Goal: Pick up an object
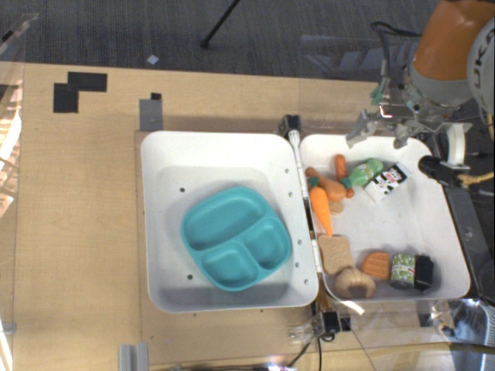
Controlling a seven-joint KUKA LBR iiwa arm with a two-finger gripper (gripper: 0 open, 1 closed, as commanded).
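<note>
Toy foods (363, 230) scattered in right bin (441, 207) (carrot (319, 209) against left wall).

Divided plate (236, 239) in left bin (158, 207); toy foods (363, 230) in right bin (448, 238).

Cut off by the top and right edges: the arm (456, 45) above its orange band. Too blurred to read: the claw (383, 130), finger spacing unclear. Too small to identify: the dark-and-green item (410, 271) at the right bin's (433, 222) near corner.
</note>
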